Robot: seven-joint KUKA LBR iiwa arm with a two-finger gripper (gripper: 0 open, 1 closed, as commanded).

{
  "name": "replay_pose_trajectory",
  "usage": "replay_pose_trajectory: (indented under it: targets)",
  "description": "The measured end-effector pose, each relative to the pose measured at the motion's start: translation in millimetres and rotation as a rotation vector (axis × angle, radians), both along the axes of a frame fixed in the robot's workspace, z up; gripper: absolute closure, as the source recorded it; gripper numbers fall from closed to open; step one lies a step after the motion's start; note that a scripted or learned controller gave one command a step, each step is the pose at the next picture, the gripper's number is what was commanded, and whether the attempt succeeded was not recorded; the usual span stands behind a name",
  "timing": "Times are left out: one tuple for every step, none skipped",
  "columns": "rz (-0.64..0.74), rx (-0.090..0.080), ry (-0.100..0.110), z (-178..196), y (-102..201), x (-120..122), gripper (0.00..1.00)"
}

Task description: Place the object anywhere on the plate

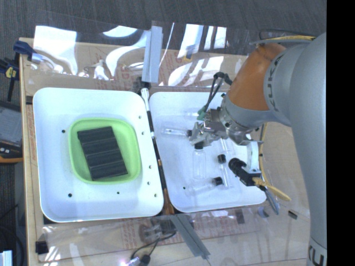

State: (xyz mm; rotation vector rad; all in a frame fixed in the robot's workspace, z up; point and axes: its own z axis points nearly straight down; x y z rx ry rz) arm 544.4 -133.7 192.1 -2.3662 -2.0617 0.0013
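No writing reads anywhere. In the left bin (pixel 50 148) the dark ribbed object (pixel 102 152) lies flat on the green plate (pixel 131 143), white floor open all round. In the right bin (pixel 172 193), my hand (pixel 199 136) hangs over clear tubes (pixel 198 165); whether it is open I cannot tell.

The table (pixel 100 240) has a light brown top covered with a clear, shiny sheet. Beyond its far edge lies a dark grey carpet floor (pixel 166 4). Bright window reflections (pixel 205 37) shine on the sheet near that far edge. A blue clamp (pixel 22 50) grips the table's far-left corner.
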Motion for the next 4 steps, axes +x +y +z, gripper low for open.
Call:
replay_pose_trajectory:
  targets:
    - [0.033, -0.001, -0.001, -0.7, 95.5, 19.3, 1.00]
    - [0.032, -0.001, -0.001, -0.7, 95.0, 19.3, 0.00]
    - [-0.058, -0.001, -0.001, 79.6, 46.8, -2.3, 0.00]
    - [-0.119, -0.002, -0.001, 134.5, -23.7, -13.7, 0.00]
